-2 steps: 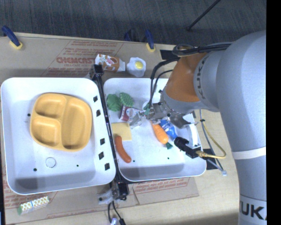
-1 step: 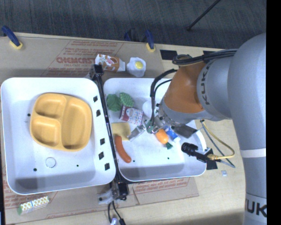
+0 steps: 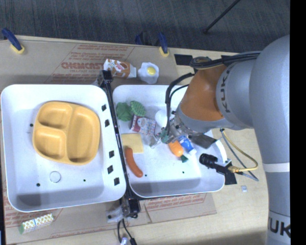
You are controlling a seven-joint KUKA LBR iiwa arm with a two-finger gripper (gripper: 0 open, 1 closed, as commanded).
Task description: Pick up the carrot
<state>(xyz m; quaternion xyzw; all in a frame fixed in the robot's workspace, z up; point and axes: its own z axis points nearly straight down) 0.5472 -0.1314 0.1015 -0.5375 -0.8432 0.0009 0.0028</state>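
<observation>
The carrot (image 3: 175, 148) is a short orange piece in the right bin (image 3: 163, 188), right of its middle, with a small green bit (image 3: 184, 158) just below it and a blue item (image 3: 186, 146) lying against its right side. My gripper (image 3: 168, 135) reaches down from the grey arm with the orange band (image 3: 204, 98) and sits just above and left of the carrot, close to it. The wrist hides the gripper's tips, and nothing visible sits between them.
A crumpled red-and-white wrapper (image 3: 144, 125), green leafy toys (image 3: 130, 109), a pale yellow slice (image 3: 135, 143) and a long orange-red sausage shape (image 3: 132, 162) lie in the right bin's left half. The left bin (image 3: 20, 188) holds a yellow divided plate (image 3: 66, 131).
</observation>
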